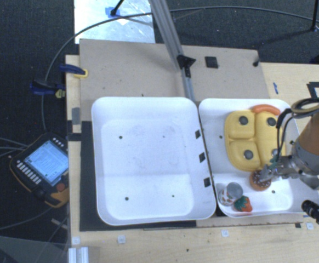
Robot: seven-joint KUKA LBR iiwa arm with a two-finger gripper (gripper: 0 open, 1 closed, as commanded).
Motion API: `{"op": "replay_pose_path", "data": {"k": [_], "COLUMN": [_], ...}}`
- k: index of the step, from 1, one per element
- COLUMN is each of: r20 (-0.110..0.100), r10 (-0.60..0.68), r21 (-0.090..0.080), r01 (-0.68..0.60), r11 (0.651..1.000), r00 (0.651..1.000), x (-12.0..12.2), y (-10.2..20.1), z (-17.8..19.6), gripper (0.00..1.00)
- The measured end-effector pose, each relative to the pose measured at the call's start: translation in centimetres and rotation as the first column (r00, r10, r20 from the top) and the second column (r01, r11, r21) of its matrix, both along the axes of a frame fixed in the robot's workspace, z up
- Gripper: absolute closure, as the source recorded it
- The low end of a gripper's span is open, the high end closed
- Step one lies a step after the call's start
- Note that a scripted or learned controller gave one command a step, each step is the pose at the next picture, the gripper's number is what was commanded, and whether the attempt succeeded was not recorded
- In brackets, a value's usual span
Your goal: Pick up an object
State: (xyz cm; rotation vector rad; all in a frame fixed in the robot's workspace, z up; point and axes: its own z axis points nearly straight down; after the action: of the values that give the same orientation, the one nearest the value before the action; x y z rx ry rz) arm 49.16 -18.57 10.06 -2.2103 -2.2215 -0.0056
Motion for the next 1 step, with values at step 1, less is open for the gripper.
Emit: {"op": "replay_pose_path", "data": {"k": [1], "r20": [0.009], "r10": [-0.002], "r21": [-0.011], "r01": [0.002], "r11": [1.0], "r00": [1.0], "x": [0.04], "y": [-1.12], "z": [5.33], "gripper": [1.0]}}
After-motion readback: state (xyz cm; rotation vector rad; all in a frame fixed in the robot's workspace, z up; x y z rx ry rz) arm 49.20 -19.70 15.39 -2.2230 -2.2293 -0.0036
